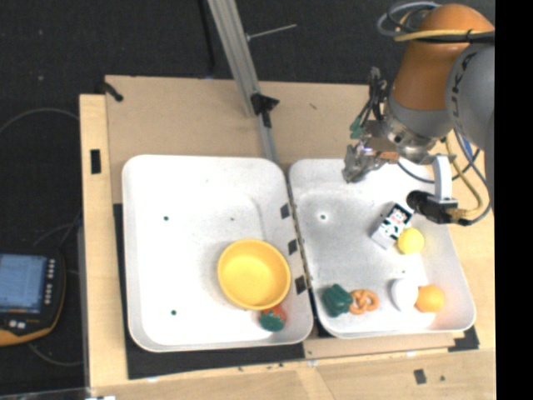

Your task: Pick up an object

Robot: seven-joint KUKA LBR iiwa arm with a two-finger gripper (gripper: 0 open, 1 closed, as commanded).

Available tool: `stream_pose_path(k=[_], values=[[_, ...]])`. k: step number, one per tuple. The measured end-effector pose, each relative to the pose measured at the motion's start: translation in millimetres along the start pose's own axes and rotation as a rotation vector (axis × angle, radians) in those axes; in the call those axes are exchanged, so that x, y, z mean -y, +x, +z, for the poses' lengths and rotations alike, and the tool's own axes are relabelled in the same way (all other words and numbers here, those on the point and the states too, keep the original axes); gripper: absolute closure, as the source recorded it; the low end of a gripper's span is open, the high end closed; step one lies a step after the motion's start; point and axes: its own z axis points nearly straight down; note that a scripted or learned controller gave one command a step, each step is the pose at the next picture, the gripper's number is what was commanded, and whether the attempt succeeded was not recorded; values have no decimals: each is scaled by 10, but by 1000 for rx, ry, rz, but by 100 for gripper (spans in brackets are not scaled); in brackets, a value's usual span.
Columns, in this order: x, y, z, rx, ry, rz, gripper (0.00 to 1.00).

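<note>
The arm is cut off at the right, so only its wrist end shows. The gripper is small and dark against the right bin's far rim, too blurred to make out in detail. A red-and-green thing lies partly tucked under the yellow bowl's near rim; its shape cannot be told. The patterned block is too small for its markings to be read. A white thing beside the orange ball nearly blends into the bin floor. The handheld unit is cut by the left edge, its screen unreadable. The metal pole runs out past the top. The counter's near part runs off the bottom edge.
</note>
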Motion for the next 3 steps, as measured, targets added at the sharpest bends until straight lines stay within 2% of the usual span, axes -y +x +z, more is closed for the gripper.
stream_pose_path(k=[1,3], values=[[29,493,-99,-1,0,-1,100],[197,1484,98,0,1,0,100]])
